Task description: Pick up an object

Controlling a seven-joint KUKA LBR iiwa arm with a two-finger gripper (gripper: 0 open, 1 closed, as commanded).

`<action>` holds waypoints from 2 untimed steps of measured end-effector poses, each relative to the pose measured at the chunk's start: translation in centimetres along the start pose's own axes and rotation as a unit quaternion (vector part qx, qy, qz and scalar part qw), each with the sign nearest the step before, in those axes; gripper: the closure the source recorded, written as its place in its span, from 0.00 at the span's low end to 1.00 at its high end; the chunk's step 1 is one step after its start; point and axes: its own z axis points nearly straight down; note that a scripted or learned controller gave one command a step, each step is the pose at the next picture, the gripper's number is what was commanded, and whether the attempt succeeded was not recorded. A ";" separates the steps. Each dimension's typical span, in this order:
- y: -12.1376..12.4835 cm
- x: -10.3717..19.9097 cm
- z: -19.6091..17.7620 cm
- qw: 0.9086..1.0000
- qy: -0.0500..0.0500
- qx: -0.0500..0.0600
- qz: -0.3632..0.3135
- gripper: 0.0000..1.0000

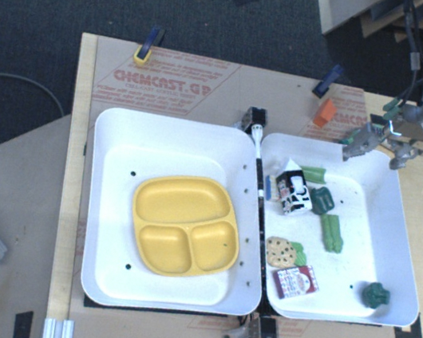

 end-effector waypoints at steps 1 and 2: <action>0.2 0.0 -0.7 1.000 -0.001 -0.006 -0.001 0.00; -0.4 -0.8 5.1 1.000 0.000 -0.003 0.000 0.00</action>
